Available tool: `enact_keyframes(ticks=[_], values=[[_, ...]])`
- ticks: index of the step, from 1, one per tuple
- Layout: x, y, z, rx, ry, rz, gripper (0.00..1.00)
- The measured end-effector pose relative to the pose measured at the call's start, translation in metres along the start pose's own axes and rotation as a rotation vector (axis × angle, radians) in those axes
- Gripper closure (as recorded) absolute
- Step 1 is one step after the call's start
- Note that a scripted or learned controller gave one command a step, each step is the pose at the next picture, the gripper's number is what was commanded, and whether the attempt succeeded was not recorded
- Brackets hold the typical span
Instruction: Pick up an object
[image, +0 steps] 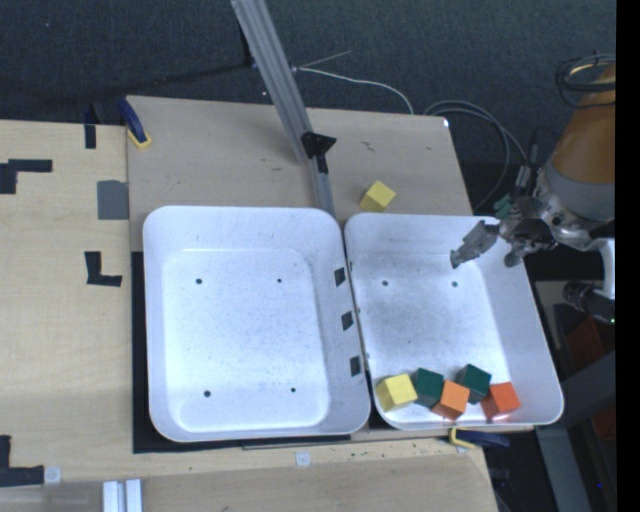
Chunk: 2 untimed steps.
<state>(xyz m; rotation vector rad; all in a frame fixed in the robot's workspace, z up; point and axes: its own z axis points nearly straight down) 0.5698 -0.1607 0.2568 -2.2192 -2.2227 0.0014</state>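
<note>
Speckled glossy white plastic bins (245, 225) on a matt wooden bench (220, 150)

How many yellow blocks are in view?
2: one yellow block in the right bin, near corner; another on the bench behind the bins. None seem hidden.

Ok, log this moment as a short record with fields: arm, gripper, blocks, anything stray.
arm: reaches in from the right, orange band above the wrist
gripper: gripper over the right bin, upper part, nothing seen between its fingers
blocks in right bin: yellow block, two green blocks, two orange blocks, clustered at the near edge
stray: yellow cube on the bench beyond the bins
left bin: left bin, white
</note>
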Motion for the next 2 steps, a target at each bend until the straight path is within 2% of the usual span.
enact_keyframes(ticks=[1, 2], values=[[-0.01, 0.053, 0.093, 0.005, 0.0, -0.001, 0.0], [0.018, 0.075, 0.03, -0.007, 0.0, -0.003, 0.0]])
